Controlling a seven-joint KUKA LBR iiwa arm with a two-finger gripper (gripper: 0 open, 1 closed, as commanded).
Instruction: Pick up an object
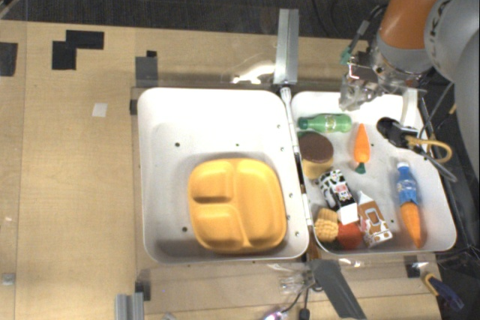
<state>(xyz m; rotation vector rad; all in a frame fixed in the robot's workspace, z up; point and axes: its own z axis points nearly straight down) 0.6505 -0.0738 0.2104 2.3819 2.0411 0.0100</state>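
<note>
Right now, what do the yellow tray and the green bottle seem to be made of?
The yellow tray looks like moulded plastic with a matte finish: even colour, rounded compartments, soft edges. The green bottle looks like glossy, see-through plastic, with light glints along its side, though glass cannot be excluded.

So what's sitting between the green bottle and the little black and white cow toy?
In the camera view, a round brown-topped item lies between the green bottle and the cow toy, in the right bin.

A single fixed camera looks down at a slant from above the bench, taking in both white bins side by side from moderate height.
</note>
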